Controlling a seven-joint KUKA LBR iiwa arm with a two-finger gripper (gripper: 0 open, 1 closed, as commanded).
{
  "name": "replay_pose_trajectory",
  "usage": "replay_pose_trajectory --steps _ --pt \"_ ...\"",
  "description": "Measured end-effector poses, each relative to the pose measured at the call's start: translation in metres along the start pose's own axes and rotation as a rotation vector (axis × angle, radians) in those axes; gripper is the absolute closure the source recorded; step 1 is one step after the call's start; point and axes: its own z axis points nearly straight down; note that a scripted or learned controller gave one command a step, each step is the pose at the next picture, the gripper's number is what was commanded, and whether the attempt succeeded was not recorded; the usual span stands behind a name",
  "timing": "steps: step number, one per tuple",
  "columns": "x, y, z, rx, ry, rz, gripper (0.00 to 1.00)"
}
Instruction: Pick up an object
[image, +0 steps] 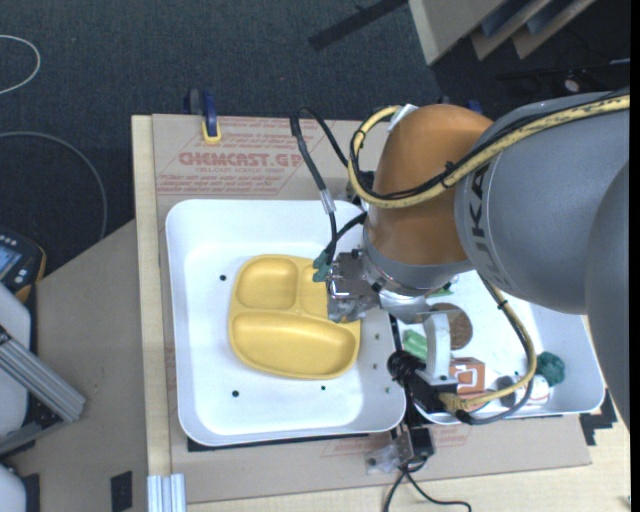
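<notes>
1 yellow divided plate (285, 318) lies near the centre of the left bin (190, 300), its right rim under the gripper (345, 295), whose state I cannot tell; risk, as judged: a wide, shallow, slick rim could slip free, tilting or dragging the plate.

The grey arm (540, 200) reaches in from the right — orange band (above the wrist) bent downward.
</notes>
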Motion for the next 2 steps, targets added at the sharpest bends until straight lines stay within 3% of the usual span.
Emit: replay_pose_trajectory --steps 1,2 --pt "0.079 0.005 -0.168 -0.020 0.008 -0.005 1.00" --pt "0.023 -0.007 -0.112 0.007 -0.005 0.013 1.00"
